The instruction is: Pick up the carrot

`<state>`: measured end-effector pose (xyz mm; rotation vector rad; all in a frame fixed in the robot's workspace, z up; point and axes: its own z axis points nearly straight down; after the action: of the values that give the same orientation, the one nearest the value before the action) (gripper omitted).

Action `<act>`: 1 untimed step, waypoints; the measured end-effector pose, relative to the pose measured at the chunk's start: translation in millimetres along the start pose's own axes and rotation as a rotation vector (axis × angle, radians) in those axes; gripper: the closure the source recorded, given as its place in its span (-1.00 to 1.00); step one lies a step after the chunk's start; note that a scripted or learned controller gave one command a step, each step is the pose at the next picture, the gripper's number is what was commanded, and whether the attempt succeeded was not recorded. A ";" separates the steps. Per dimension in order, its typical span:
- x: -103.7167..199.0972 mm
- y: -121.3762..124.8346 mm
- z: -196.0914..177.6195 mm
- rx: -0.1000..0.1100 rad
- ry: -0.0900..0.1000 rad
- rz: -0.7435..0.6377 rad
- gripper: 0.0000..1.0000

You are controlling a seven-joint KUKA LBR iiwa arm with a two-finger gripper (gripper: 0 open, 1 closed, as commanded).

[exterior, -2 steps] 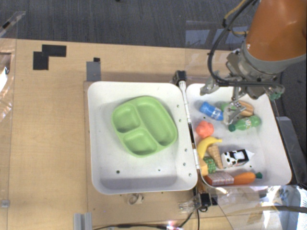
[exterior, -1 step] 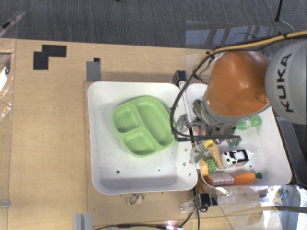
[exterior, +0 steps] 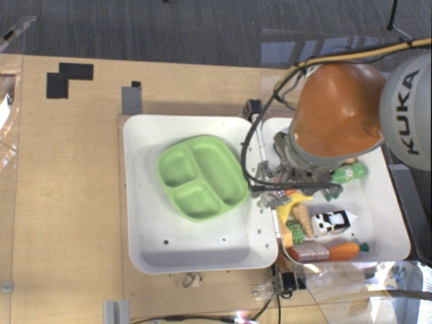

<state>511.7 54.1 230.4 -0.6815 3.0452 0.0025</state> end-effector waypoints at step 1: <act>13.3 -23.2 11.0 0.000 0.009 0.076 1.00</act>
<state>509.8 27.5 219.3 -0.5669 3.0778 -0.0001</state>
